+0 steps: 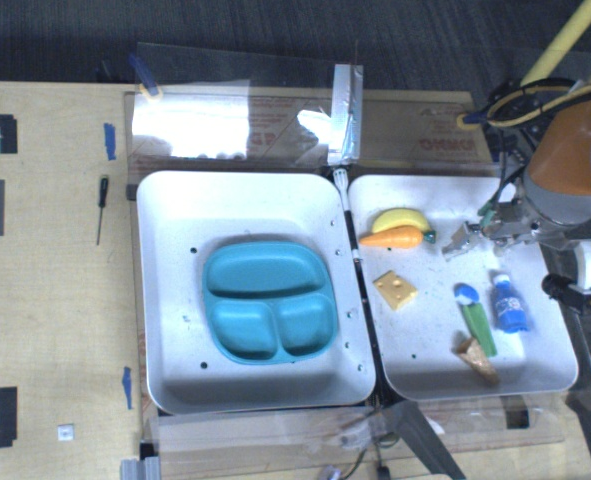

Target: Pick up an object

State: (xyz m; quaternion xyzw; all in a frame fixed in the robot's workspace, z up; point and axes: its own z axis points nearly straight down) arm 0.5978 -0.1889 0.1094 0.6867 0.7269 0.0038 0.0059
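Glossy white plastic bins, matt blue plastic tray.

Grey arm reaching in from right, pincer lowered, tilted left.

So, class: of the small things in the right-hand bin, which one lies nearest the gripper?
The blue bottle. It lies just below the gripper, by the bin's right side; the banana, carrot and cheese wedge lie further left.

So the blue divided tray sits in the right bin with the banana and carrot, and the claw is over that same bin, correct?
Not quite. The camera view shows the blue divided tray alone in the left bin. The banana and carrot do lie in the right bin, and the claw is over that bin.
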